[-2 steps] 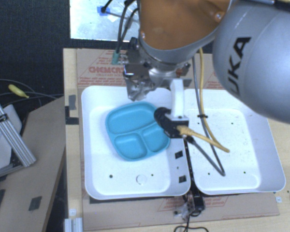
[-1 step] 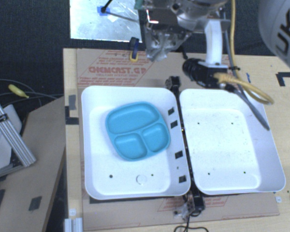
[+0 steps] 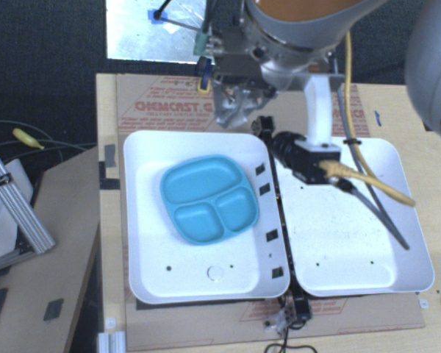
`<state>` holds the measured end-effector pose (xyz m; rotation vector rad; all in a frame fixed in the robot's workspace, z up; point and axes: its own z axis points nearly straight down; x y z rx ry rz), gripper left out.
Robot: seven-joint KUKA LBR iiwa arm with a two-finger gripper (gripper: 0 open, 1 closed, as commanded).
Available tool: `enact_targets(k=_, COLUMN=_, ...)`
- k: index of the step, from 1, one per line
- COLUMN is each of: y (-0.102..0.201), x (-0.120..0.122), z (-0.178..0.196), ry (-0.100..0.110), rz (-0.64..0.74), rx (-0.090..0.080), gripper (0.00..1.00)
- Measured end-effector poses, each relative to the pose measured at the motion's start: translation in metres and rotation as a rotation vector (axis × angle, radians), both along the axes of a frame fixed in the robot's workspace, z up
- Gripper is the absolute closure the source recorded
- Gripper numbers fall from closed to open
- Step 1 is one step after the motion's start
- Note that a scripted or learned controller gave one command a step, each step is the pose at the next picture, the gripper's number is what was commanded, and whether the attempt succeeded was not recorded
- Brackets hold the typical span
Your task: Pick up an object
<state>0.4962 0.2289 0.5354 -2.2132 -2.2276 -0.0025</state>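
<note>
end effector (image 3: 235,109) sits at upper centre of the frame, just above the far rim of the left bin (image 3: 140,197), over the cardboard sheet (image 3: 162,105); it looks like a blurry metallic shape and cannot tell how it is set, nothing seen in it. grey arm (image 3: 309,13) with orange band fills the top centre and right. blue divided plate (image 3: 208,198) lies flat in the middle of the left bin, three compartments, slightly rotated, well apart from the end effector. right bin (image 3: 353,271) touches the left bin along the centre line; a black camera-like unit (image 3: 301,157) with white bracket and yellow and grey cables (image 3: 375,186) hangs over its upper left part. both bins rest on the tabletop (image 3: 106,87). aluminium frame (image 3: 11,204) at left edge.
</note>
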Motion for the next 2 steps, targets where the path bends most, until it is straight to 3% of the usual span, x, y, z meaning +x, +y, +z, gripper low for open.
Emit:
enact_targets(k=1, y=0.004, x=0.054, z=-0.037, ry=0.000, rz=-0.007, rx=-0.003, gripper=1.00)
enact_targets(k=2, y=-0.013, x=-0.012, z=-0.011, ry=-0.002, rz=-0.001, rx=0.001, gripper=1.00)
